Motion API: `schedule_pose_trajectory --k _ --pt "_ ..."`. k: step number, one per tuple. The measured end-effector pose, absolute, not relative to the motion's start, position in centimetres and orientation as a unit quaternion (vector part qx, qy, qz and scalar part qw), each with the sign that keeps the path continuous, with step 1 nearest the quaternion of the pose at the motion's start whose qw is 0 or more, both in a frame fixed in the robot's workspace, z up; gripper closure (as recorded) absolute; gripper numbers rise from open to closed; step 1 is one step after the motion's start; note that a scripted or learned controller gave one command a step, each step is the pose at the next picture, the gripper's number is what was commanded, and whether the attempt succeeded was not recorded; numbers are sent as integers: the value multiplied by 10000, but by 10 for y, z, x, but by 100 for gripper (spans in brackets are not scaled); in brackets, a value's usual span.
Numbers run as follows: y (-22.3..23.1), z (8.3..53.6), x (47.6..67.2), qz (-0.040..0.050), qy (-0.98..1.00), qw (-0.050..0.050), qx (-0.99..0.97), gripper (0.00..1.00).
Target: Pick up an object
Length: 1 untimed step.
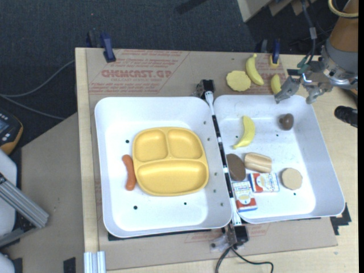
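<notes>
My gripper (298, 94) hangs over the far edge of the right bin (324, 169), its two fingers spread open with nothing between them. In that bin lie a yellow banana (247, 131), a small brown ball (286, 121), a bread roll (259, 162), a brown oval piece (235, 166), a round tan cookie (292, 178) and two small printed cartons (265, 182) (243, 198). The brown ball sits just below and left of the gripper. The left bin (114, 209) holds a yellow divided plate (169, 160) and an orange sausage (129, 172).
On the bench behind the right bin lie a second banana (254, 70), a yellow round piece (239, 81) and a small yellow piece (275, 83). Blue clamps (106, 47) (275, 51) stand along the bench's far edge. A black latch (205, 87) sits between the bins.
</notes>
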State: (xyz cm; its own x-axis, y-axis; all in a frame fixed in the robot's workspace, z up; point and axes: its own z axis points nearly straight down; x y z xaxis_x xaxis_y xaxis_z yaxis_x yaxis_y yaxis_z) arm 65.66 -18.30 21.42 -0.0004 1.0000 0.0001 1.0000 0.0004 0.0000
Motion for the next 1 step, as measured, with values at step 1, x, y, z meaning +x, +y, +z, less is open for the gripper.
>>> schedule_pose_trajectory --k 1 --pt "-135 139 660 15 -7087 44 -7055 0"
